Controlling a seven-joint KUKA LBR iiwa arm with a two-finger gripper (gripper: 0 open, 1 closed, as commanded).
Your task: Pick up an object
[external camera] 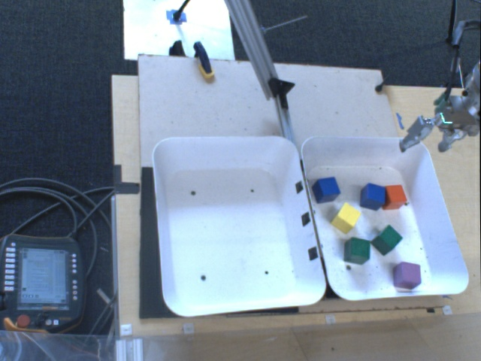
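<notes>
My gripper (pixel 430 135) hangs at the upper right corner of the right bin (pixel 445 224), over its rim, with its two fingers spread apart and nothing between them. The blocks all lie in that bin, below and to the left of my fingers. Nearest are the orange block (pixel 395 196) and a blue block (pixel 372 196), touching side by side. Further left sits a second blue block (pixel 325 189), and below it the yellow block (pixel 346 218). Lower still are two green blocks (pixel 357 250) and (pixel 387 240), close together. The purple block (pixel 406 274) lies farthest down, near the bin's bottom wall. The left bin (pixel 169 171) lies well off to my left.
</notes>
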